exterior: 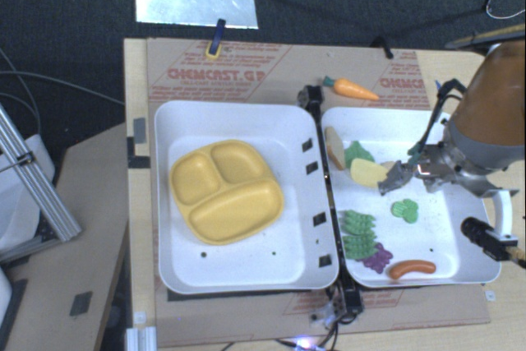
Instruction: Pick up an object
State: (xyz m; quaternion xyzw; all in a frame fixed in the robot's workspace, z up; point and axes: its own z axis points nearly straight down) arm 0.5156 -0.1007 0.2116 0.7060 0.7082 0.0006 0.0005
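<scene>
The right bin [460, 259] holds toy foods: a tan bread slice [334, 149], a green leaf [358, 153], a yellow piece [367, 172], a green round piece [404, 210], green pods [357, 233], purple grapes [377, 258] and a red sausage [411, 268]. My gripper [394, 177] hangs over the middle of this bin, its dark tip just right of the yellow piece and above the green round piece. Nothing shows between its fingers.
The left bin [177, 259] carries a yellow divided plate [227, 191]. An orange carrot [352, 89] lies on the cardboard behind the right bin. A black clip [311, 96] sits at the bins' rear junction. The arm's orange band [497, 94] looms at right.
</scene>
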